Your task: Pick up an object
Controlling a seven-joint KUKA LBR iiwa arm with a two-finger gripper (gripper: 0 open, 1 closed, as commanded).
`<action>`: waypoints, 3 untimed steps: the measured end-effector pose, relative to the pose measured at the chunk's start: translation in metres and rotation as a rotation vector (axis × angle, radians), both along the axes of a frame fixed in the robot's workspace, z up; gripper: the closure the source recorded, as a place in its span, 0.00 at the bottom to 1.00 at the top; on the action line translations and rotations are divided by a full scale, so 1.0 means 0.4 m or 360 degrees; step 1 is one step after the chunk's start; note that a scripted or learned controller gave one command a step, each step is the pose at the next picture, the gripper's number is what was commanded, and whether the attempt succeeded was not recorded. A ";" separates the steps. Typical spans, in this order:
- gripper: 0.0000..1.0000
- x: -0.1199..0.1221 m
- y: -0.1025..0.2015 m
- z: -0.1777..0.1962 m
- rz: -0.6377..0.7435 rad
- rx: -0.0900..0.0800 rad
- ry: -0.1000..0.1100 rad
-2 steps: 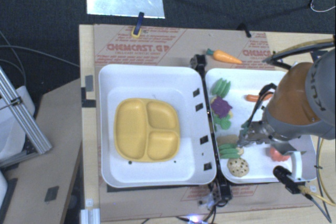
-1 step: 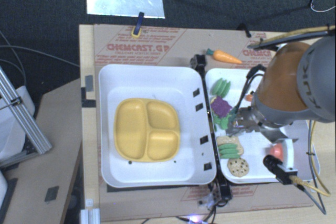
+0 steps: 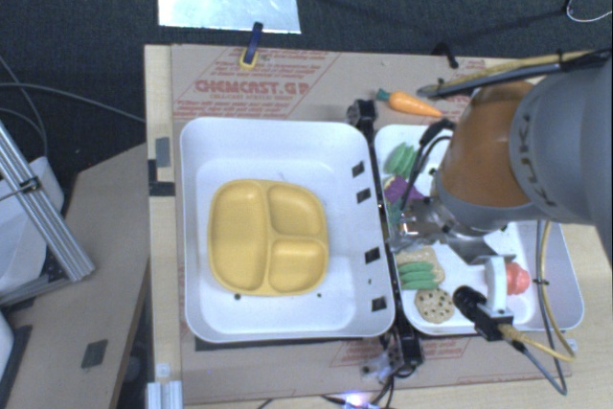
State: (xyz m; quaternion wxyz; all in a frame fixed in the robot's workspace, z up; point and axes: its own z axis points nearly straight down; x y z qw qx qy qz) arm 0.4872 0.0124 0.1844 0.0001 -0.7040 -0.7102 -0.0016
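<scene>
Arm hanging low over the right bin, pick not yet confirmed.

Going left to right, I count one yellow divided tray alone in the left bin, then in the right bin one cookie, two green bean-like pieces and, something purple, and one red-and-white item; one carrot lies outside on the cardboard. My arm covers the gripper, so I cannot tell how it is set or whether anything is pinched. My worry is the crowding: the pieces lie close against the divider wall, so I judge a descent could nudge neighbours or catch the bin edge and come up empty.
</scene>
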 end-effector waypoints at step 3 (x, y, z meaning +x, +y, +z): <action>1.00 -0.002 0.085 -0.001 -0.0001 0.0000 0.0002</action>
